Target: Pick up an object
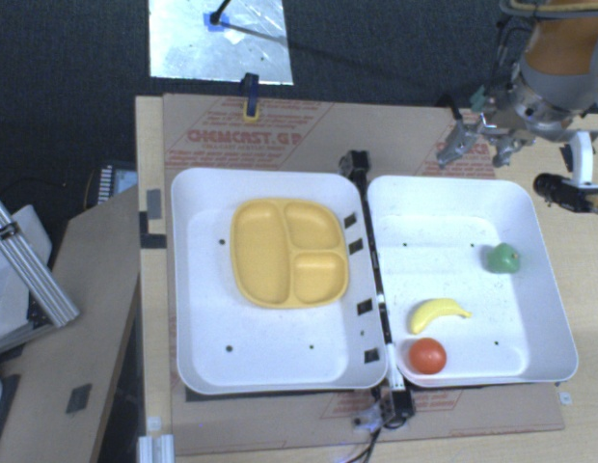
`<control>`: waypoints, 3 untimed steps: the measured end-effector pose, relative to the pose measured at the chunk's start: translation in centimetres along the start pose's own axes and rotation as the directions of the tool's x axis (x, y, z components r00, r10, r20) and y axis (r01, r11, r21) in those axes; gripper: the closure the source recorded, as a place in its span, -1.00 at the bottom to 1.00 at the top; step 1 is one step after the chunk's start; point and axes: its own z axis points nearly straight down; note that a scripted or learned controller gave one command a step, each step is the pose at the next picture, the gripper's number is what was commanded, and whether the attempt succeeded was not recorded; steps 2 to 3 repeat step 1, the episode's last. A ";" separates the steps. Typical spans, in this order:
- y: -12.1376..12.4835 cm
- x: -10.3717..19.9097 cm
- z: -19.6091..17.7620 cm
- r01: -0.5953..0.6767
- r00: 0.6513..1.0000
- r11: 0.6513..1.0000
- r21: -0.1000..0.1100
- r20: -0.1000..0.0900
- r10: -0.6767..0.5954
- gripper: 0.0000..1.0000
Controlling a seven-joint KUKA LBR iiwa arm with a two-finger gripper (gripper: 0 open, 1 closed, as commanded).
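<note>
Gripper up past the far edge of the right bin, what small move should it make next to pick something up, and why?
Probably move toward the near side and lower over the green apple. The gripper hangs beyond the right bin's far rim, holding nothing, and the apple is the closest item; the banana and tomato lie nearer the front.

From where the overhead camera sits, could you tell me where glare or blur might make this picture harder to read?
In the camera view, the shiny silver sheet on the dark floor above the bench catches mottled glare; the two-finger gripper looks soft and small, so its fingers are hard to read; the white right-hand bin is evenly lit, with the small green fruit, yellow banana and red-orange round fruit casting only faint shadows.
</note>
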 end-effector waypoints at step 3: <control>0.1 0.1 4.1 -0.001 1.000 1.000 0.002 0.000 0.001 -1.00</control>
